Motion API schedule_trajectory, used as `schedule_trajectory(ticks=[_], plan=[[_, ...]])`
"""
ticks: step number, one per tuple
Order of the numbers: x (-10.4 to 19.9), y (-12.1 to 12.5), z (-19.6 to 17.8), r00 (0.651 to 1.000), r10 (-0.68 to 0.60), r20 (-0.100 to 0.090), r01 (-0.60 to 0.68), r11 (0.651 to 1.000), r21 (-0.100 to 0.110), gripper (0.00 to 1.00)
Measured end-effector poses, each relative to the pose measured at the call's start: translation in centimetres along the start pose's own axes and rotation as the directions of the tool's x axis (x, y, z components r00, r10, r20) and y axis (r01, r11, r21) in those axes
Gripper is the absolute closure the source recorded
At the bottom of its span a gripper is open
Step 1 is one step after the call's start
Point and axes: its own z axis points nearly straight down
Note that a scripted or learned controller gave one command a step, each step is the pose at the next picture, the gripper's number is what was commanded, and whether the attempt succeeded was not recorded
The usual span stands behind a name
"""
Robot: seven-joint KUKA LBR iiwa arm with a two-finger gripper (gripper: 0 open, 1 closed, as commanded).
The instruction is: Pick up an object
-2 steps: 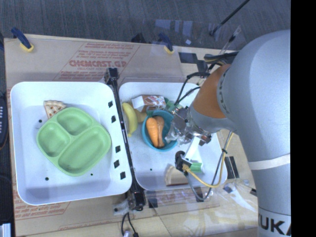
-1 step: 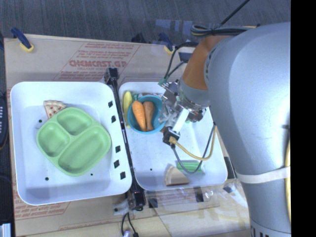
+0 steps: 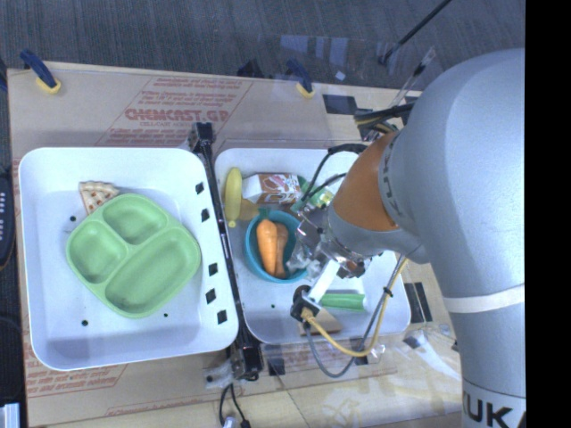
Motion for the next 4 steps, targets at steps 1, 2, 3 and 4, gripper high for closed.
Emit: schedule_trajectory(ticks=[1,2,3,4], plan=[[1.3,1.4,0.0,0.958,0.286,0.006,-0.286,0.958,0.003,1.00],[4.5,0.9,-0.9,0.909,0.417,0.020,-0.417,0.909,0.009,1.00],[7.4,5.8,-1.5,0.865,0.499,0.061,-0.500,0.866,0.015,1.00],[8.4,8.3,0.1,0.830,0.547,0.111,-0.552,0.833,0.025,1.00]])
